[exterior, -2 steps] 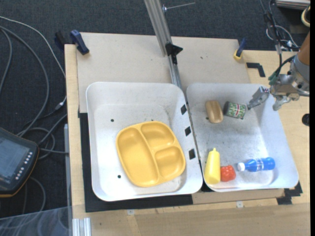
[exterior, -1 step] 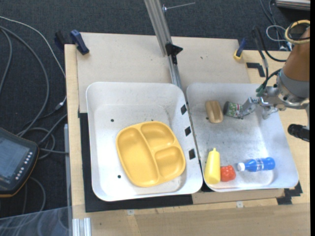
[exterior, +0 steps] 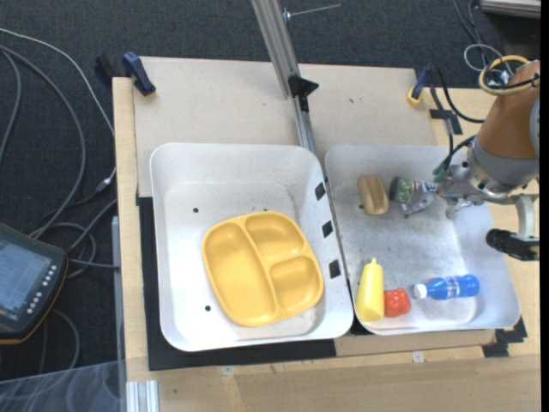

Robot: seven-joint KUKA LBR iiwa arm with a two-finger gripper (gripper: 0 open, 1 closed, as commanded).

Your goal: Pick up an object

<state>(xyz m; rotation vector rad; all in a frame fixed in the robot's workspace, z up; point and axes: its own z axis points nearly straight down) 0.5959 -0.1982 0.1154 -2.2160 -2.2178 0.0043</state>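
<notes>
Camera view, looking down at a slant on 2 white bins side by side on the bench.

Left bin [exterior: 171, 170]: 1 yellow divided plate [exterior: 262, 267] with 3 compartments, lying flat toward the near right of the bin floor.

Right bin [exterior: 489, 312]: 4 loose objects. Tan bread-like piece [exterior: 373, 195] at the far left part of the floor. Yellow bottle [exterior: 371, 290] at the near left, lying with its nozzle pointing away from the near wall. Small red piece [exterior: 396, 302] touching or just beside the yellow bottle's right side. Blue bottle [exterior: 449, 287] with a white cap, lying on its side just right of the red piece.

Arm enters from the right, orange band above the wrist. Gripper [exterior: 417, 197] sits low in the far part of the right bin, just right of the tan piece. Cannot tell whether the pincer is apart or together; nothing visibly clamped.
</notes>
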